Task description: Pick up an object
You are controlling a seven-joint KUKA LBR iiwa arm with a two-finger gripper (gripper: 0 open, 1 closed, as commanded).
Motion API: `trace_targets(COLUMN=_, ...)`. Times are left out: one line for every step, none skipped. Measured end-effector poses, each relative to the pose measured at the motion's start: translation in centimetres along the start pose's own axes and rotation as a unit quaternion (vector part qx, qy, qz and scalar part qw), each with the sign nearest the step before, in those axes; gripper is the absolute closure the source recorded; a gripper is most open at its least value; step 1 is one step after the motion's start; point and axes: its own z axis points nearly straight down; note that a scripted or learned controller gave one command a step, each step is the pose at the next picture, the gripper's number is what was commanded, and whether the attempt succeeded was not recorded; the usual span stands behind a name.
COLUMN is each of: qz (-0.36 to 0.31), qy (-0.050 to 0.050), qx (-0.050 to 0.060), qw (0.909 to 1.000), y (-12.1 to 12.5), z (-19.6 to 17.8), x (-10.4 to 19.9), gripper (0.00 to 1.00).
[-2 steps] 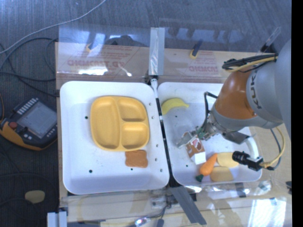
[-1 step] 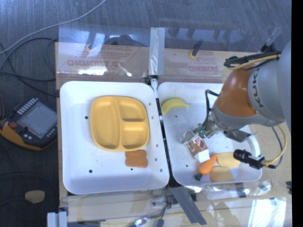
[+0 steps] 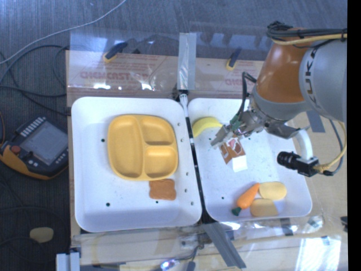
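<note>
One end effector [image 3: 232,130] over the right bin [image 3: 293,208], fingers parted, nothing between them.

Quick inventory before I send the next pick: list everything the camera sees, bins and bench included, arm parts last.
Left bin: 1, white, left half of bench.
Right bin: 1, white, beside the left bin.
Divided plate: 1, yellow, three compartments, middle of left bin.
Toast piece: 1, orange-brown, left bin, just below the plate.
Lemon-like fruit: 1, yellow, top-left corner of right bin.
Packet: 1, red-brown and white, centre of right bin, just below the claw.
Carrot: 1, orange with green tip, lower right bin.
Potato-like pieces: 2, pale yellow, lower right bin, beside the carrot.
Handheld controller: 1, orange and grey, floor left of bench.
Arm: 1, grey with orange band, over right bin.
Claw: 1, dark, between fruit and packet.
</note>
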Motion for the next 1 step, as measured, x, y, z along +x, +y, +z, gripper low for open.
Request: trace_targets(qz=0.031, qy=0.0, qx=0.001, qw=0.9995, y=-0.23, z=4.48, x=-2.21, gripper=1.0)
